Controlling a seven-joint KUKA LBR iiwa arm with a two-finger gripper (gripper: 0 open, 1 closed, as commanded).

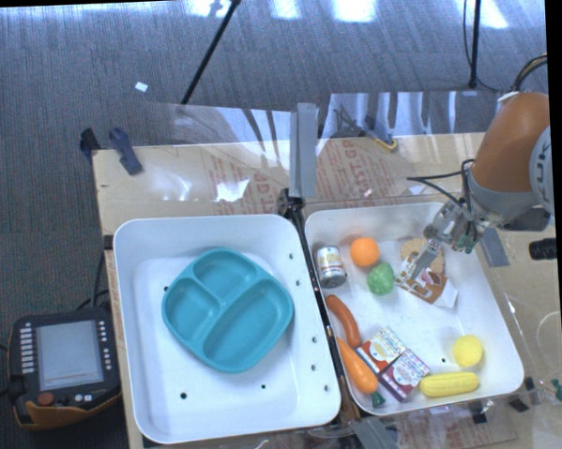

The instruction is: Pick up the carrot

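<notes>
White plastic bins point(133, 273) sit on a brown bench point(194, 176) over grey carpet; a tapered orange carrot point(356, 365) lies far from my gripper point(431, 250), which grips nothing.

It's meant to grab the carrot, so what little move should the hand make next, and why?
Probably swing toward the bin's near-left corner. The hand hovers over a brown packet at the right bin's far side, while the carrot lies along the left wall, beside the sausage.
</notes>
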